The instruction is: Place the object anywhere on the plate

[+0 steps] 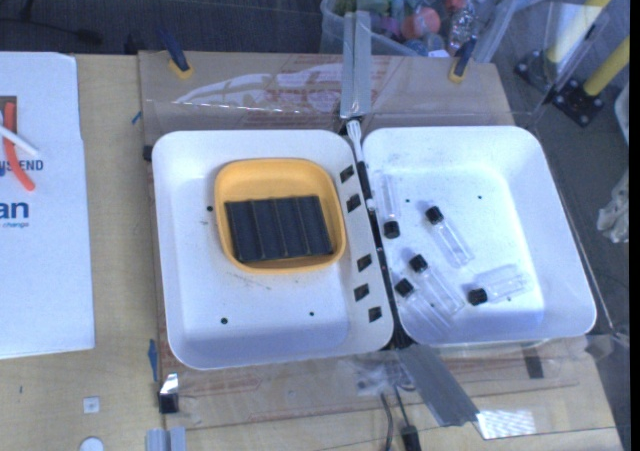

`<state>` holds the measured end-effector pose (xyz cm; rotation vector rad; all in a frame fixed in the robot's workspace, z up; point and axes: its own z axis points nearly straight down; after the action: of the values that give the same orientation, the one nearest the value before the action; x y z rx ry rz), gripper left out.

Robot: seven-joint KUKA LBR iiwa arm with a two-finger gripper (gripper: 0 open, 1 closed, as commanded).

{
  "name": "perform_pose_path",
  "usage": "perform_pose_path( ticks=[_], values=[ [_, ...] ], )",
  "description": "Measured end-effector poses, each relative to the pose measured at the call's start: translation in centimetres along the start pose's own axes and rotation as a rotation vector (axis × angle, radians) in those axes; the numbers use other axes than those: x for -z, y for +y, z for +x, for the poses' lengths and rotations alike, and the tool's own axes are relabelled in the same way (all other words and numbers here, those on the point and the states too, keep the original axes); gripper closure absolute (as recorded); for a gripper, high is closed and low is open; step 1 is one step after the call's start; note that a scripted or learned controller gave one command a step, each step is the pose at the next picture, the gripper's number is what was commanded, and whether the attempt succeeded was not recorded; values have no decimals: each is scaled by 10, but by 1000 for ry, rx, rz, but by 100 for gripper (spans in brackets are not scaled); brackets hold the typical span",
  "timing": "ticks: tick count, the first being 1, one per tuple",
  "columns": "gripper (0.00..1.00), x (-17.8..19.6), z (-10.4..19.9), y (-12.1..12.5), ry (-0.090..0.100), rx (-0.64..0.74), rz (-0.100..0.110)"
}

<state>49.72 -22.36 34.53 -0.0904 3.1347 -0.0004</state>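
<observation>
Vials clear of bin walls

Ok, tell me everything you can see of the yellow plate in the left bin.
The yellow square plate with rounded corners looks like smooth plastic, with a raised rim around a shallow well. It lies flat and upright in the left shallow white bin, toward the bin's rear and centre, slightly rotated against the bin's edges. A dark grey ribbed rectangular block rests inside it and covers most of its well, leaving the rim bare, widest along the rear. Nothing else touches the plate but the bin floor beneath.
</observation>
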Motion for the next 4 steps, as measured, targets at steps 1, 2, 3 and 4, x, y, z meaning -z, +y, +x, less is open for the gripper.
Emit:
perform_pose_path(
  ticks=[1, 2, 3, 4],
  values=[
    [100, -8, 6, 1, 1, 211, -1],
    [100, -98, -56, -2, 1, 441, -2],
    [100, -27, -79, -3, -5, 711, 1],
    [100, 52, -51, -3, -4, 931, 1]
  ],
)
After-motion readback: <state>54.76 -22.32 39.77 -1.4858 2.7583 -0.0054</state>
